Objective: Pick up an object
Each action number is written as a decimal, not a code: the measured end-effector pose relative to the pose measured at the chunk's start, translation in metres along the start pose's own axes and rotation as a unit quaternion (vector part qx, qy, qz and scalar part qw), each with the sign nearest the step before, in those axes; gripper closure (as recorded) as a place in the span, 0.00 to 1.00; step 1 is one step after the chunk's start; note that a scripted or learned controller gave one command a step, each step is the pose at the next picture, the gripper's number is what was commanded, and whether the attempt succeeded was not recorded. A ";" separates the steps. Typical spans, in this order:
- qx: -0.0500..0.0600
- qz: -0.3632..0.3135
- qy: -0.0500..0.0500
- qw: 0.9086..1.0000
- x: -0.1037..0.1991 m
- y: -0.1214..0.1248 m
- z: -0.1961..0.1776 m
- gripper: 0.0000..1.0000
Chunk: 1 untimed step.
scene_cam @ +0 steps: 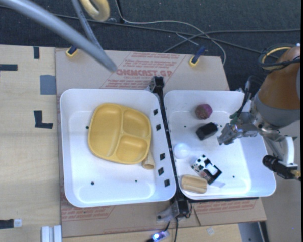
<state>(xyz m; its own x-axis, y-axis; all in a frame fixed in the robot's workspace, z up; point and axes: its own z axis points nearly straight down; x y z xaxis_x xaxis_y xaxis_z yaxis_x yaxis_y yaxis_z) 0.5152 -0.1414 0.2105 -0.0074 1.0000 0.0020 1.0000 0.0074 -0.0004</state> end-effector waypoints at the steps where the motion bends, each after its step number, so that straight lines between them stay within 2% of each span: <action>1: 0.001 0.001 0.000 1.000 0.050 -0.002 0.008 1.00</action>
<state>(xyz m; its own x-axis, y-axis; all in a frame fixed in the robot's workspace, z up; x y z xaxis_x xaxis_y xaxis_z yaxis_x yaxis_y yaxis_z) 0.5133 -0.0909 0.2022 -0.0055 1.0000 0.0015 1.0000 0.0055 -0.0028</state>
